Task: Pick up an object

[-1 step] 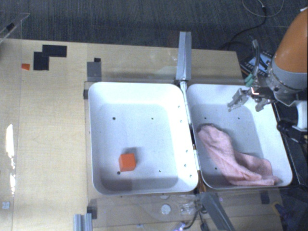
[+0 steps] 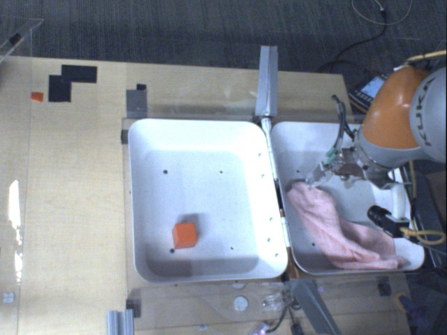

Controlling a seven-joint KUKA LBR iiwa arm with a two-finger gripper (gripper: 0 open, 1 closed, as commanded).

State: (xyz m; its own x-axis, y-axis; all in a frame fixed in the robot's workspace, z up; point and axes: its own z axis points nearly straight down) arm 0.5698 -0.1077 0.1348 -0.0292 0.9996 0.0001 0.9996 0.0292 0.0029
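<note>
At the right edge of the frame the arm shows as a rounded, glossy orange shell, bulbous like a dome, joined on its right to a pale grey casing that bears part of some dark lettering. Below the orange shell sits a darker grey wrist section. From it, toward the left, juts the gripper, a small cluster of silvery metal parts. Thin black cables loop up beside the wrist, at the orange shell's left.
</note>
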